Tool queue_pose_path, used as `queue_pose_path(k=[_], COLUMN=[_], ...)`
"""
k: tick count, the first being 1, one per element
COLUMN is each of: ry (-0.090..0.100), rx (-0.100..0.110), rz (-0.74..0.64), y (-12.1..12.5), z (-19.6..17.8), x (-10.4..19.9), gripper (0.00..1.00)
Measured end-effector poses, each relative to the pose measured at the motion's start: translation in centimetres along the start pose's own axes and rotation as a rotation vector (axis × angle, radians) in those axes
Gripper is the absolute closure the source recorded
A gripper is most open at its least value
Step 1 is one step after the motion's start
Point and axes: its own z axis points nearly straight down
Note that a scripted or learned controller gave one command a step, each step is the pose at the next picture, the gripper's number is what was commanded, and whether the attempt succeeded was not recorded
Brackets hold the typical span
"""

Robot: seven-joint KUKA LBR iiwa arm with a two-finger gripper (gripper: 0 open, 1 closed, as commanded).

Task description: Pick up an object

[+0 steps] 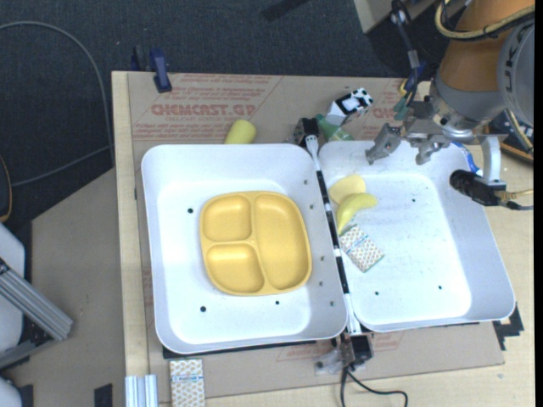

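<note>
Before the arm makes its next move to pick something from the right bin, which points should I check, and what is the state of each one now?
1. Gripper is over the right bin: ok, at its far edge.
2. Fingers are spread: ok.
3. Nothing sits between the fingers: ok.
4. Targets are present: ok, banana and patterned packet lie near the bin's left wall.
5. Gripper is above a target: not ok, both lie nearer the camera.
6. Packet is flat enough to grasp: cannot tell.
</note>
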Motion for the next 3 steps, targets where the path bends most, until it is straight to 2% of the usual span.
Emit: queue_pose_path(k=[1, 2, 3], ry=[-0.001, -0.002, 0.0], rx=[-0.003, -0.003, 0.0], rz=[-0.001, 0.0, 0.0], y=[0.8, 2.5, -0.9], z=[12.0, 12.0, 12.0], x=[0.8, -1.2, 0.8], gripper=[0.0, 0.0, 0.0])
